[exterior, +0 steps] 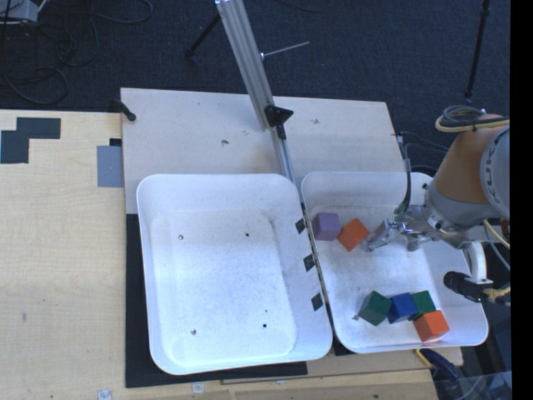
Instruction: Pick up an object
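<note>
Hovering over the right shallow white bin [466, 330], the metal two-finger pincer [385, 237] appears released, grasping nothing.
A small orange cube [353, 233] lies just left of it, beside a purple cube [326, 225].

Two bins sat side by side. In the right bin [333, 323], two blocks [340, 228] lay touching near the back-left, four blocks [403, 310] clustered at the front. The gripper [385, 234] hung right of the pair.

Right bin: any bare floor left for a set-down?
Right bin: bare floor mid-bin, between the orange block and the dark green block. Crowded at the near edge: blue block, green block, orange-red block. Gripper beside the purple block.
</note>
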Tool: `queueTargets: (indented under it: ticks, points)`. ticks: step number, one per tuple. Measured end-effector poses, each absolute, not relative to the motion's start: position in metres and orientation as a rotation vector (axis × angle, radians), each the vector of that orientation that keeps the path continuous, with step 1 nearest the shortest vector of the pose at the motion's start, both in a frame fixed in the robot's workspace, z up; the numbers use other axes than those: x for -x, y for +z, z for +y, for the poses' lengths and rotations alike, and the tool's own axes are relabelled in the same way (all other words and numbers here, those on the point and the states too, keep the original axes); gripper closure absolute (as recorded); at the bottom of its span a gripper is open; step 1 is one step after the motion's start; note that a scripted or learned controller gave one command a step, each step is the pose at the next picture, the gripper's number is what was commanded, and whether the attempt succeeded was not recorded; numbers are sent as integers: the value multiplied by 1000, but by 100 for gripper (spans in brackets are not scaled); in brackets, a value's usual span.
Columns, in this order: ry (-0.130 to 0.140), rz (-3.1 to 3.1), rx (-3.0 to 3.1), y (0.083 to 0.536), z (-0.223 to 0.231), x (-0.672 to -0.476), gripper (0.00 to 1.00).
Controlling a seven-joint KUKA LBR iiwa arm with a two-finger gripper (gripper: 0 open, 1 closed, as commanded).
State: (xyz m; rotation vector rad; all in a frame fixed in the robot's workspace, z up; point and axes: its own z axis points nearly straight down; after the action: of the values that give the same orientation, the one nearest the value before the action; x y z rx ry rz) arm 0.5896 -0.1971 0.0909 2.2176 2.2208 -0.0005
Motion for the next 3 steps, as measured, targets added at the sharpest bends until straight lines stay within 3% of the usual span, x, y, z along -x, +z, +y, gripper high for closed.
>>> queueTargets:
  ticks: [1,3]
  points:
    - [-10,2209,-2225,92,-160,-621,0]
    - [-17,2200,-2223,94,-152,-634,0]
